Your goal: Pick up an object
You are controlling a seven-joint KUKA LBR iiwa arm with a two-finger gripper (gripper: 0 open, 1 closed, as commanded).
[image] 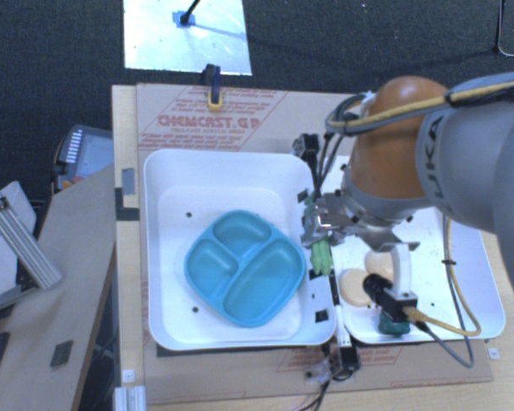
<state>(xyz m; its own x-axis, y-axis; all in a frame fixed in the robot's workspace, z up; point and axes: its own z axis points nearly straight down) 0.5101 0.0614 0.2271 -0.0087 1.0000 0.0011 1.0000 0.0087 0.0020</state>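
Your nearest candidate is the blue plate [244,266]. It lies flat in the bin [167,229] just beside the gripper [319,248], on the side away from the arm [471,144], and its closest rim almost reaches the gripper.

Expect it to be stiff, light and smooth, probably moulded plastic, and too wide to span. Take it by the raised rim or by one of the ridges between its compartments. A grasp on the flat floor of a compartment would likely slip.

On the gripper's other side, close under the wrist in the other bin [475,281], sits a small tan disc [353,288]. It looks low and flat, so it would probably need a pinch across its edges, right down at the bin floor.

The arm reaches in over that second bin and bends down at the orange band [394,135]. The gripper points down and hangs about over the wall between the two bins. You cannot tell from this angle whether the gripper is released or clenched, and nothing is visibly grasped in it.
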